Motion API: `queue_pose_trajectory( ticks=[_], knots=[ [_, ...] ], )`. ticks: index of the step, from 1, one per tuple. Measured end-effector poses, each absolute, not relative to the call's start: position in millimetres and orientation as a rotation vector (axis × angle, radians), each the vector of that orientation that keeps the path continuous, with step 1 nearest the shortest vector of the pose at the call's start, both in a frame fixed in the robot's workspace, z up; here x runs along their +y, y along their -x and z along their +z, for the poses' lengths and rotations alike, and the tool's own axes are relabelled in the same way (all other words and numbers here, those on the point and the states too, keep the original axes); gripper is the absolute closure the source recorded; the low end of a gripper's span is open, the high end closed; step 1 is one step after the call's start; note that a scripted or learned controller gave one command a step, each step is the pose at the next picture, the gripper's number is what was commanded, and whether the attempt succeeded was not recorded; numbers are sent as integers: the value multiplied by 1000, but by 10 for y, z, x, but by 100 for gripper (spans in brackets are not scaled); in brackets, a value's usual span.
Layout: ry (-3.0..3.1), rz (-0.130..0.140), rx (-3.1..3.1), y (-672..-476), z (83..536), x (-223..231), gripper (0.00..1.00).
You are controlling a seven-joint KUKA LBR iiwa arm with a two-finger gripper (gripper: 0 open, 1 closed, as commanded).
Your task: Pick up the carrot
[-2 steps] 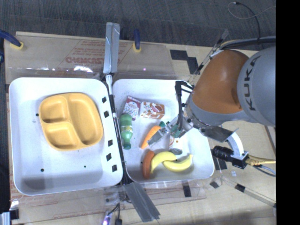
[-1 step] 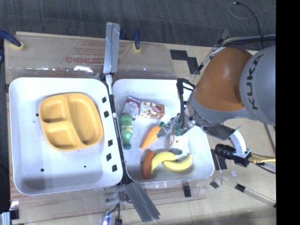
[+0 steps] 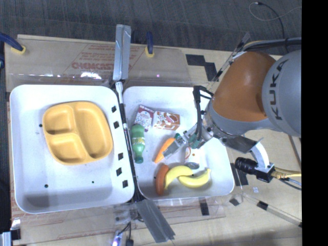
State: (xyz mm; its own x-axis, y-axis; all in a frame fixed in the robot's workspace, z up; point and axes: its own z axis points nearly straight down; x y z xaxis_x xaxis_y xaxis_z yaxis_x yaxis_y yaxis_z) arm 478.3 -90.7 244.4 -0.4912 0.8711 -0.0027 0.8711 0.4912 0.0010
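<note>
The carrot (image 3: 165, 148) lies on the floor of the right bin (image 3: 154, 94), just left of the gripper (image 3: 183, 143), so the pick looks barely begun: nothing is lifted yet. Whether the fingers are wide or closed I cannot tell; they blur into clutter there. The grasp and the lift remain. "KUKA" reads on the arm (image 3: 277, 91), and red "CHEMCAST" lettering shows on the bench sheet (image 3: 95, 60) far beyond the fingers.

Grey arm (image 3: 287, 94), orange band (image 3: 243, 86)
</note>
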Motion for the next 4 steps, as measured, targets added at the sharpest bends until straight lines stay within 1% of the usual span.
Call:
queue_pose_trajectory(
  ticks=[1, 2, 3, 4],
  knots=[
    [-1583, -1, 2710, -4783, 2444, -907, 0],
    [-1488, -3, 2772, -5086, 1904, -827, 0],
    [-1229, 0, 2888, -5588, 2575, -641, 0],
    [-1307, -2, 2860, -5294, 1895, -1111, 0]
  ],
)
